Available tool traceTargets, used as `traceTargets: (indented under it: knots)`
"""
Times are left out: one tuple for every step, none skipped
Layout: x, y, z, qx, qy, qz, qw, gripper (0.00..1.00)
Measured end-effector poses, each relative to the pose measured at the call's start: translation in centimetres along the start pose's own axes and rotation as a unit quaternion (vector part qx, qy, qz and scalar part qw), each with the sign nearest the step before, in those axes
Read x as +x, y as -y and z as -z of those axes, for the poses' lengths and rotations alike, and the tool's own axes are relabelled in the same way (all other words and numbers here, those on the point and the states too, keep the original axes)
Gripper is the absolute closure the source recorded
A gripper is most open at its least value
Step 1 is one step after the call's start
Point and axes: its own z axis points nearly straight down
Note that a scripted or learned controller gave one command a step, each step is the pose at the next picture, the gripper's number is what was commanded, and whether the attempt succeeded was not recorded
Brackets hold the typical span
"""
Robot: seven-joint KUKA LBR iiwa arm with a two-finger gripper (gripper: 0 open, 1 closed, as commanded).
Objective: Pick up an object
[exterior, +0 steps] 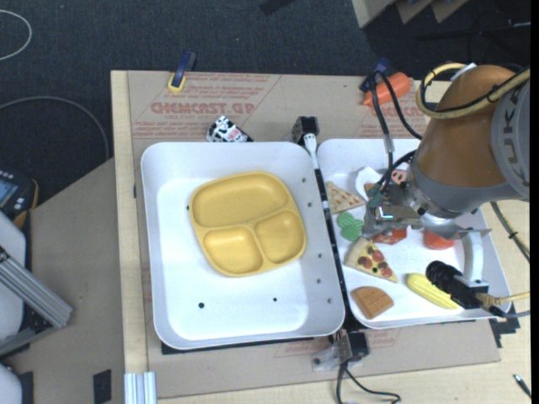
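Note:
My gripper (381, 218) hangs low over the middle of the right bin (337, 151), under the grey and orange arm. Just below it lies a red piece (392, 236), partly covered. Around it are a green piece (350, 224), a pizza slice (371, 260) toward the front, a second tan slice (342, 198) behind, and a white piece (368, 179). A brown cookie-like piece (371, 300) and a yellow corn-like piece (430, 291) lie near the bin's front edge. A red-orange round piece (438, 241) sits to the right of the gripper.
The left bin (168, 268) holds a yellow three-compartment plate (247, 221). Behind the bins on the board lie a black-and-white toy (226, 130), a yellow-blue clip (179, 74) and an orange object (390, 87). The arm hides the right bin's back right.

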Motion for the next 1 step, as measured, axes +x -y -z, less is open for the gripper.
traceTargets:
  knots:
    - [-1.19,0.09,1.57,-0.004,0.001,-0.001,1.0,1.0]
